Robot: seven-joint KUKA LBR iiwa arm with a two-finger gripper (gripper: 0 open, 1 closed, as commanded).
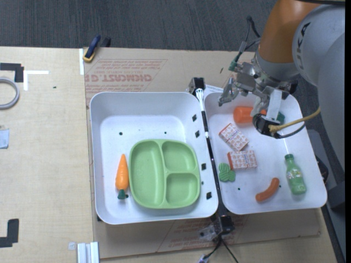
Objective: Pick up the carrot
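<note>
While the arm reaches in from the right over the far part of the right bin [307, 201], the carrot [122, 173] lies well apart from it in the left bin [104, 114]. The carrot rests on the bin floor, lengthwise, just beside the left edge of a green divided plate [164, 174], its green leafy end toward the near side. Nothing touches it.

In the right bin, nearest the camera, a sausage [267, 190] lies close to the front rim, with a green bottle [295, 174] to its right and a small green leafy toy [226, 172] to its left. Just behind these sits a patterned red and white box [242, 160], and a second box like it [233, 137] lies a little farther back, tilted.

Farther still, an orange block [243, 114] rests close to the bin's back wall. The gripper [249, 92] hangs over that far area, close above the orange block, under the arm's orange band. Its two fingers look spread apart, with nothing seen between them, and whether they touch the block cannot be told. A yellow cable [290, 125] loops beside the wrist.
</note>
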